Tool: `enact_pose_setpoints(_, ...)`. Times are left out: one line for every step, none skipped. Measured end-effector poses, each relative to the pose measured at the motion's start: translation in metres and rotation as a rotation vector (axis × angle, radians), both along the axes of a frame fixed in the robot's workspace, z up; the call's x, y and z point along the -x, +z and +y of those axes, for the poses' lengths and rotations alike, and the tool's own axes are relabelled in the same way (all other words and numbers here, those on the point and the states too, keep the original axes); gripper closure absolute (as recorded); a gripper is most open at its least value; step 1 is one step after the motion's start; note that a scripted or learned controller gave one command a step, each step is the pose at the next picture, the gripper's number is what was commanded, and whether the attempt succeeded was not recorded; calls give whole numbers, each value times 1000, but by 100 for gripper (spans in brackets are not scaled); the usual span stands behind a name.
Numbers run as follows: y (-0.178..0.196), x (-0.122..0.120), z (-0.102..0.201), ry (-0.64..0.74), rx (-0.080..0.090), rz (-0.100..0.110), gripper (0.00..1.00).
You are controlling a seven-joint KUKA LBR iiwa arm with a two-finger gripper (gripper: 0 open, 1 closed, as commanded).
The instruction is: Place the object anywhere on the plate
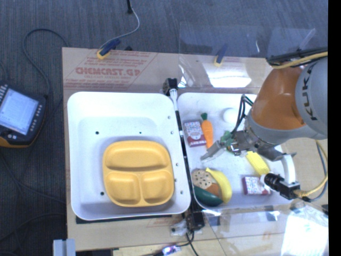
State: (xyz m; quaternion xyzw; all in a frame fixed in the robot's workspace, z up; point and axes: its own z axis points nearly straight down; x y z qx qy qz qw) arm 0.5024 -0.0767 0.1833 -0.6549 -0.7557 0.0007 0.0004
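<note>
Plate (139, 173): yellow, three compartments, one long across the far side and two smaller at the near side; lies flat in the left bin, toward its near half, nothing on it.
Object: cannot tell which one; carrot (207, 130), banana (222, 183), cookie (201, 178), white egg (228, 114) and small red cartons (194, 133) all lie in the right bin.

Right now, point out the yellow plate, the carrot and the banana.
yellow plate (139, 152): camera view, on the ridge between its large and small compartments.
carrot (208, 134): camera view, on the middle of its orange body.
banana (224, 184): camera view, on the middle of its curved yellow peel.
</note>
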Motion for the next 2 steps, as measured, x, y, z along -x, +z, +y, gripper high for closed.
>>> enact_pose_setpoints(130,-3,11,-59,3,-11,0)
enact_pose_setpoints(-69,-4,-52,84,-3,17,0)
